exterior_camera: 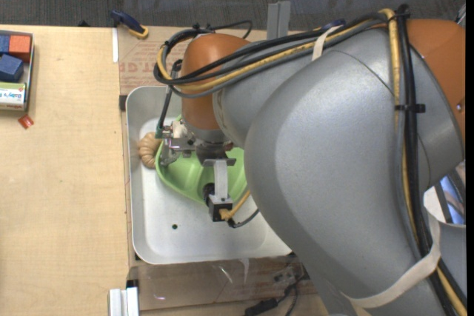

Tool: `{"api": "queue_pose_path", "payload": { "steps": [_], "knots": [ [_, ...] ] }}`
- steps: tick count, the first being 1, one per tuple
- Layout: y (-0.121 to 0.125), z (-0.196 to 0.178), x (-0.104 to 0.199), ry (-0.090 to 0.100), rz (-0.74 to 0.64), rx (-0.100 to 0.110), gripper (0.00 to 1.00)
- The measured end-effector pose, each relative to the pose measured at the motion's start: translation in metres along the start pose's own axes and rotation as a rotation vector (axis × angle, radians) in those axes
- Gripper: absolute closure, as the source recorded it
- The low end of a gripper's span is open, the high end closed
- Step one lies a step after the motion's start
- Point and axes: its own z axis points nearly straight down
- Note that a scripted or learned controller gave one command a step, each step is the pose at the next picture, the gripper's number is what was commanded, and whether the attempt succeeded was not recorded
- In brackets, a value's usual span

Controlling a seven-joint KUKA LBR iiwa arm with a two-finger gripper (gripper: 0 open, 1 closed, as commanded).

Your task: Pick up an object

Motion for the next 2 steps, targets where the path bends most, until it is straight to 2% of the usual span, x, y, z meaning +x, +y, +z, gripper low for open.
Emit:
{"api": "queue_pose_path", "payload": {
  "steps": [1,2],
  "knots": [
    [0.041,0.001,-0.007,-0.014,0.006,0.035,0.0],
    [0.069,0.001,-0.007,-0.025,0.004,0.112,0.0]
  ]
}}
